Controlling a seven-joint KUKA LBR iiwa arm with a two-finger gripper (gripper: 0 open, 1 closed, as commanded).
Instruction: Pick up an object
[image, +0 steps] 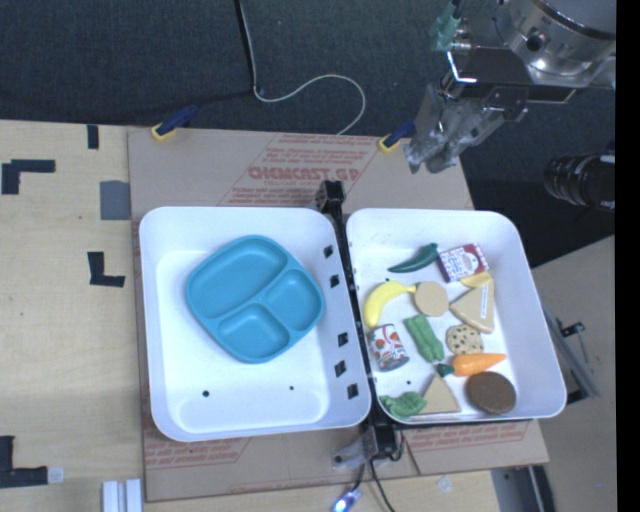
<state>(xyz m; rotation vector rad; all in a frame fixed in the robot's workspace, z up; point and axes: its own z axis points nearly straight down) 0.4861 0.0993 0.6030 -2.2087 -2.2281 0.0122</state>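
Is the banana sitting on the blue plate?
No. The banana lies in the right bin with the other toy food, while the blue plate sits in the left bin.

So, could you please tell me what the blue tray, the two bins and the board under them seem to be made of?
Blue tray: probably moulded plastic, uniform colour, rounded compartment walls, soft sheen.
Left bin and right bin: likely thin white plastic, smooth, with rounded corners and raised rims.
Board: looks like brown cardboard, matte, with red printed lettering.
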